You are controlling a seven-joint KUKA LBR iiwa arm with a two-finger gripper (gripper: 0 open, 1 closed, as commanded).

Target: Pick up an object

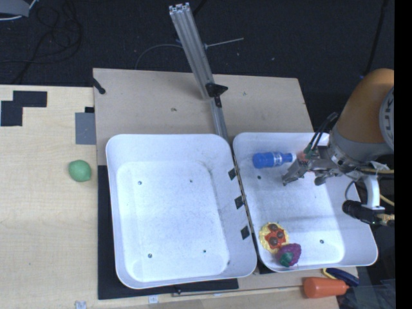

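- Two white bins sit side by side on the table (51,192): the left bin (170,208) and the right bin (322,237).
- Three things lie in the right bin: one blue bottle (270,159) at its far left, one yellow toy (273,235) and one purple-green toy (289,255) touching at its near edge.
- One green ball (80,170) rests on the table, left of the bins.
- One orange object (324,286) lies near the right bin's near edge.
- The pincer (304,175) hangs over the right bin just right of the bottle, fingers spread, pinching nothing.
- The floor (129,24) beyond is dark, strewn with cables.
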